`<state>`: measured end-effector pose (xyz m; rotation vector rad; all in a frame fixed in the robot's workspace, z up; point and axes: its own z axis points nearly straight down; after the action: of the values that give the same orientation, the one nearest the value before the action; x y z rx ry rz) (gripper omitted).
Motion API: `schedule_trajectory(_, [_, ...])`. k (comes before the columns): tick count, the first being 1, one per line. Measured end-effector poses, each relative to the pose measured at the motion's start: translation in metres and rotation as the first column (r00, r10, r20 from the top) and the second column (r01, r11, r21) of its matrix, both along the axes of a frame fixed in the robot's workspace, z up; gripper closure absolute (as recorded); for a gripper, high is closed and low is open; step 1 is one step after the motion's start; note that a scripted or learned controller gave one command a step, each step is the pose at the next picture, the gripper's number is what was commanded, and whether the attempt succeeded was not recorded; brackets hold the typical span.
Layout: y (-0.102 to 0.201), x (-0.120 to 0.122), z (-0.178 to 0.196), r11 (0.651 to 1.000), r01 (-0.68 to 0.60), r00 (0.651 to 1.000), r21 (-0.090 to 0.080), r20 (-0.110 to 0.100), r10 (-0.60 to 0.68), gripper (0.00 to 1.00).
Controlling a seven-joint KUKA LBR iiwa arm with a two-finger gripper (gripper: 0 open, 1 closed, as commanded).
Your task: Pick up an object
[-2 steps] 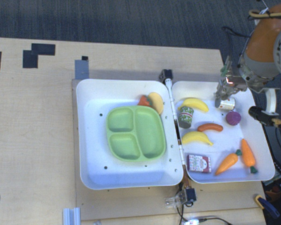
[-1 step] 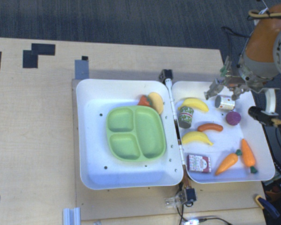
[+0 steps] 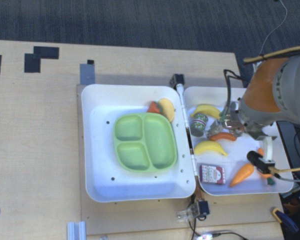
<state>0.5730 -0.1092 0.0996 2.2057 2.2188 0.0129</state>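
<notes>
My gripper hangs low in the right bin, reaching in from the right. It sits just over a red chili-like thing, and whether it touches that is unclear. Left of it stands a dark green can. One yellow banana lies at the back of this bin and a second banana lies in the middle. An orange carrot and a small red box rest near the front wall.
The left bin holds a green divided plate. At its back right corner are a yellow fruit and a red-orange piece. The ridge between the bins runs just left of the can.
</notes>
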Motion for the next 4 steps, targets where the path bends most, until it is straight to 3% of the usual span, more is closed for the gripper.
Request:
schedule_trajectory(1, [0.001, 0.001, 0.011, 1.0, -0.003, 1.0, 0.002, 0.001, 0.003, 1.0])
schedule_trajectory(2, [-0.035, 0.062, 0.079, 1.0, 0.0, 1.0, 0.002, -0.009, 0.0, 1.0])
schedule_trajectory(3, [-0.034, 0.062, 0.078, 1.0, 0.0, 1.0, 0.003, -0.012, 0.0, 0.0])
schedule_trajectory(4, [0.013, 0.037, -0.013, 1.0, 0.001, 1.0, 0.001, -0.008, -0.001, 0.0])
